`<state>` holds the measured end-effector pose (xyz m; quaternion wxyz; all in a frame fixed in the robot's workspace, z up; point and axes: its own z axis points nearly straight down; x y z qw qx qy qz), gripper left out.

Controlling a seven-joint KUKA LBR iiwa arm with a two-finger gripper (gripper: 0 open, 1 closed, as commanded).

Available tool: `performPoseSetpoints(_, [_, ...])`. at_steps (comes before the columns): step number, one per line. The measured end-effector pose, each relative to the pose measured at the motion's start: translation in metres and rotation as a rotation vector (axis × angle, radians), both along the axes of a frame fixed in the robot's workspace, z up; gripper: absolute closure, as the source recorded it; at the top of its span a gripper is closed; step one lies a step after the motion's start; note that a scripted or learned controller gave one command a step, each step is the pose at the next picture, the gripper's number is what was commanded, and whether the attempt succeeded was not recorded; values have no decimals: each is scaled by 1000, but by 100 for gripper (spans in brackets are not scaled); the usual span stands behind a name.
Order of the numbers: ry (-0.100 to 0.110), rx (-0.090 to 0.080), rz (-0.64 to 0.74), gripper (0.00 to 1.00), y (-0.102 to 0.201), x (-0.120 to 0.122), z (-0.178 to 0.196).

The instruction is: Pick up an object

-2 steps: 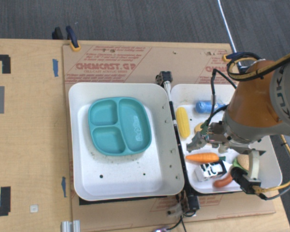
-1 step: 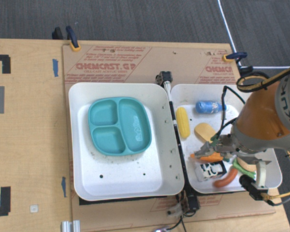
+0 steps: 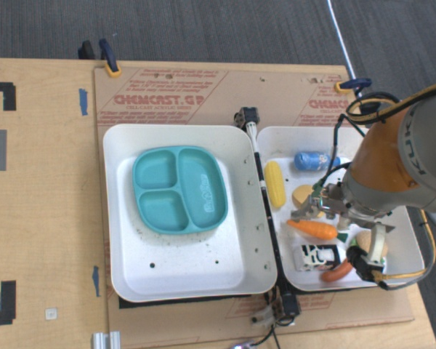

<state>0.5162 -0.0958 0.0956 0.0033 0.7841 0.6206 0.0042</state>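
Your end effector point(image 3: 321, 203) hangs low over the right-hand shallow white bin point(image 3: 414, 264), at the end of the grey arm with its orange band point(image 3: 381, 158), which enters from 3 o'clock. You cannot tell from this view whether its fingers are apart or together, since the wrist hardware covers them.

Just below the end effector, at its 6 o'clock, lies an orange toy carrot point(image 3: 314, 229), stretched roughly left to right and near or touching the tool; contact cannot be judged. At 9 o'clock from the end effector sits a small round tan piece point(image 3: 301, 194). Further toward 10 o'clock you see a yellow toy corn cob point(image 3: 275, 182) lying lengthwise along the bin's left wall. At 12 o'clock rests a blue cylindrical object point(image 3: 309, 161) near the bin's far side. Toward 6 o'clock, past the carrot, there is a small black-and-white block point(image 3: 316, 254), and just beside it a red, sausage-shaped toy point(image 3: 337, 271) near the bin's front wall.

Well out at 9 o'clock, the left-hand shallow white bin point(image 3: 131, 267) holds a teal plastic plate with three compartments point(image 3: 180, 189), sitting flat toward the bin's far half. Both bins rest on a brown cardboard sheet point(image 3: 174, 97) on the wooden table point(image 3: 36, 195).
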Motion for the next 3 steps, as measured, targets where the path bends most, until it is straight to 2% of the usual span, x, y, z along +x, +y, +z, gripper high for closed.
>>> performPoseSetpoints(1, [11,1,57,0,1,-37,-10])
performPoseSetpoints(2, [7,-1,56,100,1,-36,0])
performPoseSetpoints(3, [10,0,103,100,13,-37,96])
